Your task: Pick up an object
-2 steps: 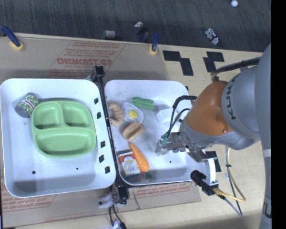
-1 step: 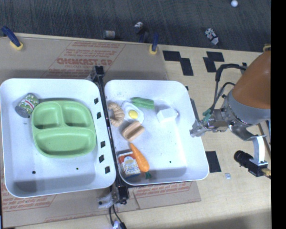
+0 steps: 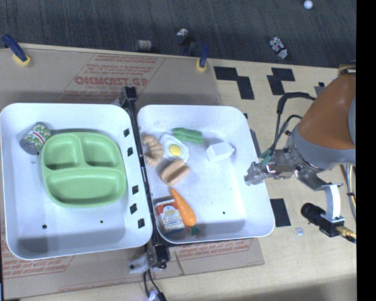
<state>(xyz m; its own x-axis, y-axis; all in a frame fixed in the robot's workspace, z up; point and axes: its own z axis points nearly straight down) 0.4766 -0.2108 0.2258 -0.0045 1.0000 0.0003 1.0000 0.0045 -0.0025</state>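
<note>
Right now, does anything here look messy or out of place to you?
Mostly tidy, but a few things stand out. A small can lies tipped on its side in the left bin's corner, wedged against the green divided tray. In the right bin, the toy foods crowd the left side. Small bits lie scattered on the dark floor beyond the bench.

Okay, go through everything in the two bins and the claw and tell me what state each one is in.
green tray: flat in left bin, compartments bare
can: on its side, beside tray's corner
fried egg: flat, yolk up
bun: lying beside the egg
carrot: lying at an angle, against the red packet
white block: lying alone
claw: over right bin's right rim, holding nothing
</note>
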